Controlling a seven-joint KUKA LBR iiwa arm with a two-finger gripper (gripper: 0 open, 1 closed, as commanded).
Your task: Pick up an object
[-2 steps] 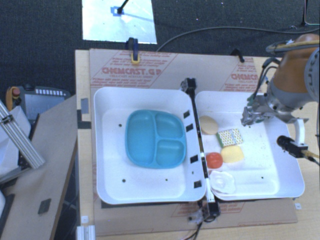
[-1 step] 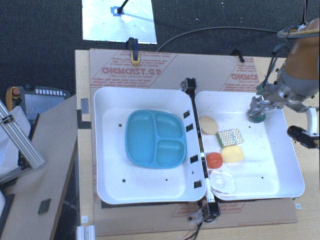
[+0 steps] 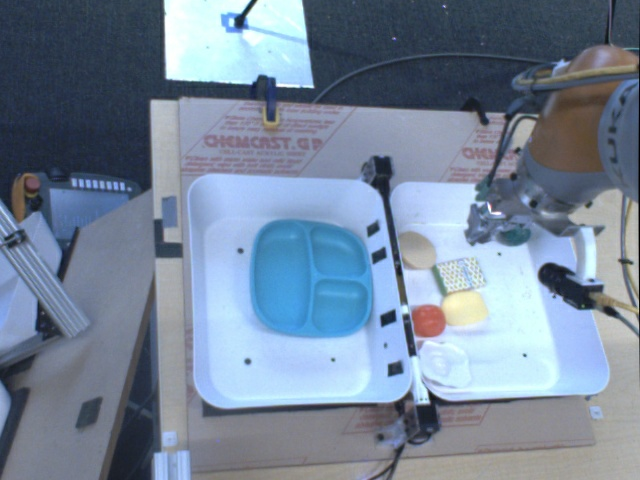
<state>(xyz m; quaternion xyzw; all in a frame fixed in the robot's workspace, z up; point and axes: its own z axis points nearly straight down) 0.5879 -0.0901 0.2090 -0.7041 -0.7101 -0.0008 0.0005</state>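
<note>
My gripper [image 3: 484, 225] hangs low over the far part of the right bin [image 3: 570, 368], reaching in from the right. A small teal-green object [image 3: 516, 234] shows right beside it, partly hidden by the wrist; whether it is held is unclear. Nearer the camera and to the left lie a tan disc [image 3: 418, 250], a patterned green-and-white sponge [image 3: 459, 274], a yellow rounded piece [image 3: 465, 309], a red ball-like piece [image 3: 429, 319] and a white crumpled piece [image 3: 445, 364].
The left bin [image 3: 215, 368] holds a blue divided plate [image 3: 310, 276]. A black clip strip [image 3: 392, 268] runs along the divider between the two bins. Cables cross the cardboard behind the bins.
</note>
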